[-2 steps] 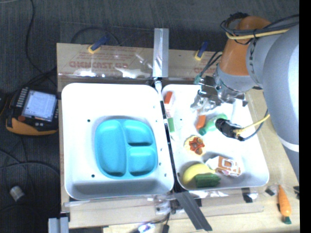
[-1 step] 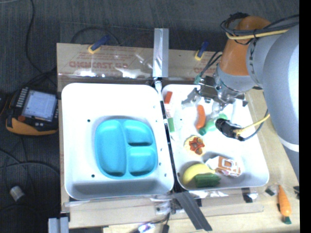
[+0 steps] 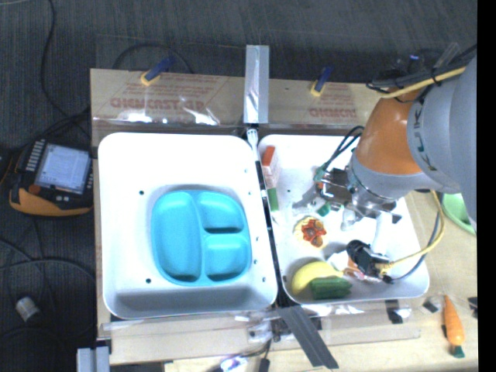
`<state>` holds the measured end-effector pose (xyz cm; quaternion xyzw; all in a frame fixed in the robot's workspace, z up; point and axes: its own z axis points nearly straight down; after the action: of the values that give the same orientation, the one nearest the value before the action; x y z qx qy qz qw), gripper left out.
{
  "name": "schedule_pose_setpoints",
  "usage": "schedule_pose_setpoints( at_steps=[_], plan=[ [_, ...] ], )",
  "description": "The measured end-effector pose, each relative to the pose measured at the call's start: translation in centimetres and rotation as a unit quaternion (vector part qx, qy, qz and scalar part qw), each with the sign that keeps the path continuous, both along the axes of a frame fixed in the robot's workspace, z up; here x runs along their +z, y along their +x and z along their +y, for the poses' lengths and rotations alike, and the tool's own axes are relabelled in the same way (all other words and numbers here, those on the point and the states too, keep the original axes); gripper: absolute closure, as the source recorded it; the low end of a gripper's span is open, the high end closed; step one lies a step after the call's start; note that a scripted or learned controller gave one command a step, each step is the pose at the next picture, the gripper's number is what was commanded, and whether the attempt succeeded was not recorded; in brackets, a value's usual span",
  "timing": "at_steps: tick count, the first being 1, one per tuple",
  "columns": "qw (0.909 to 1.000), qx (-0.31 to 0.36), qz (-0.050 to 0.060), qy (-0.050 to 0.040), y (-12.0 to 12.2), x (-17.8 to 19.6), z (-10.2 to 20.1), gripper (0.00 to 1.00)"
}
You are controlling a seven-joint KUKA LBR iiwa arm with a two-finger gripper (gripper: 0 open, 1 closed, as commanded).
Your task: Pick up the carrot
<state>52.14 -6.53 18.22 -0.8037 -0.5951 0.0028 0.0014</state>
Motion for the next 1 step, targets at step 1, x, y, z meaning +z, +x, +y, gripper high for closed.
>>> schedule_pose_setpoints(
  at_steps=[1],
  plan=[
    [0.9964, 0.085, -0.002, -0.0004, 5.58, 3.82, -10.54, 0.0]
  ],
)
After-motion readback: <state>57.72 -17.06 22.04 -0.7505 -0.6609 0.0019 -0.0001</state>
